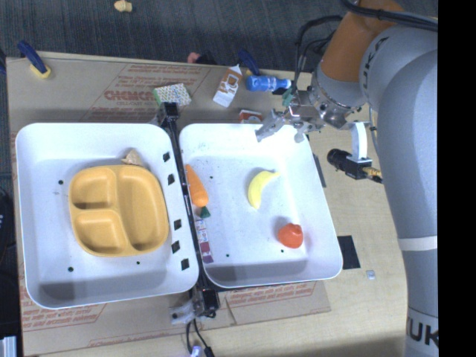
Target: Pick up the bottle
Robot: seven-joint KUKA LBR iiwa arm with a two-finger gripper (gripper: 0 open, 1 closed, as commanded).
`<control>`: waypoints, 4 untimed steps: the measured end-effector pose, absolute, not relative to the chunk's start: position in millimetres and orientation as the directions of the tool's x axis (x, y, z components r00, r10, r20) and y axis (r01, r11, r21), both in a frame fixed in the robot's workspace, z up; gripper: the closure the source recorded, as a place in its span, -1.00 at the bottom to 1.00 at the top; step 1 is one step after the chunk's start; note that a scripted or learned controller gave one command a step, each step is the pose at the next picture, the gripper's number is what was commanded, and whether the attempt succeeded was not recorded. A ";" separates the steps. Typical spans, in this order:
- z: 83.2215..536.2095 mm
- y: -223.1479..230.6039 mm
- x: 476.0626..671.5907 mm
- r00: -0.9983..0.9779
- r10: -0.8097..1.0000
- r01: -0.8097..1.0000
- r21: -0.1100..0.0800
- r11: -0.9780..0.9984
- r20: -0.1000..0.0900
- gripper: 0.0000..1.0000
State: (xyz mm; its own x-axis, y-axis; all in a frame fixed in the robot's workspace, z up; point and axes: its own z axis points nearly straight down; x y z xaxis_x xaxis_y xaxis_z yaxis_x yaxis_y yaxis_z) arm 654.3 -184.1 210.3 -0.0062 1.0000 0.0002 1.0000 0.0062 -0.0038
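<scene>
Two bins sit nearest, the right bin (327, 229) holding a carrot (197, 187), banana (258, 187) and tomato (291, 235). Above its far rim hovers the tool (286, 122), jaws apparently spread and empty. Beyond, the blue bottle (264, 83) lies on the bench (111, 76), long axis left-right, cap rightward; a closing pinch could roll it away.

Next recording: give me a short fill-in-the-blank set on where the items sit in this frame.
1. The banana lies in the ____ bin.
2. The yellow divided tray sits in the ____ bin.
3. The blue bottle lies ____ both bins, on the cardboard.
4. The carrot lies along the right bin's ____ wall.

Missing words: right; left; outside; left
</scene>
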 end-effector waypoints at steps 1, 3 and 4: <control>220.9 -183.5 654.7 -0.012 1.000 1.000 -0.006 0.012 0.000 1.00; 279.7 -204.6 476.2 0.087 0.996 0.996 -0.004 -0.087 0.000 1.00; 261.3 -208.4 475.8 0.410 0.912 0.912 -0.007 -0.410 0.000 1.00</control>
